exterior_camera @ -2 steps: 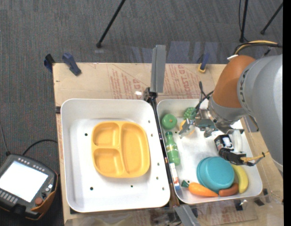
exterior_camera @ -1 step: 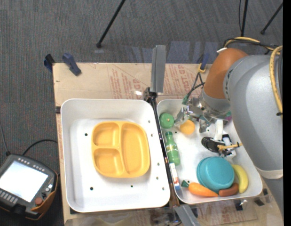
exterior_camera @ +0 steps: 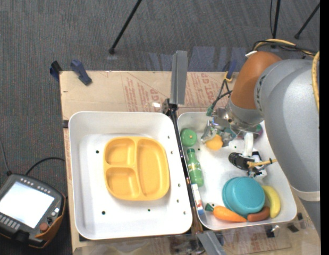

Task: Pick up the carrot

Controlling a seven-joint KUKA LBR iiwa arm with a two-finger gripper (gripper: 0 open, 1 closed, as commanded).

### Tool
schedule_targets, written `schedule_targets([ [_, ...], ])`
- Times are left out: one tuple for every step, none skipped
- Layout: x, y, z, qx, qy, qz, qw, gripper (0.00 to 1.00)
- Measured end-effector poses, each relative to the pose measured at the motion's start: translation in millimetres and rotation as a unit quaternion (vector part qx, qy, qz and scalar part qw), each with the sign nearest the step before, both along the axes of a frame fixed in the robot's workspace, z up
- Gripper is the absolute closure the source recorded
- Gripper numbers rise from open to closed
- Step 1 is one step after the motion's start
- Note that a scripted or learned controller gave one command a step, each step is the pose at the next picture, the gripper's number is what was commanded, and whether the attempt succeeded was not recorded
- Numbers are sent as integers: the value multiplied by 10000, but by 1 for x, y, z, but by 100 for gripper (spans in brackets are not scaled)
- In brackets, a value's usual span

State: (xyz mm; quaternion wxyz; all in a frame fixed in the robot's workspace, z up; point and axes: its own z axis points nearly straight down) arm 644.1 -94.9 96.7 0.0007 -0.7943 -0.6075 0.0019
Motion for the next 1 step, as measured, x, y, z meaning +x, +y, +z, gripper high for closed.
schedule_targets([
  [1, -27, 53, 2, -24, -1362, 9907, 100],
])
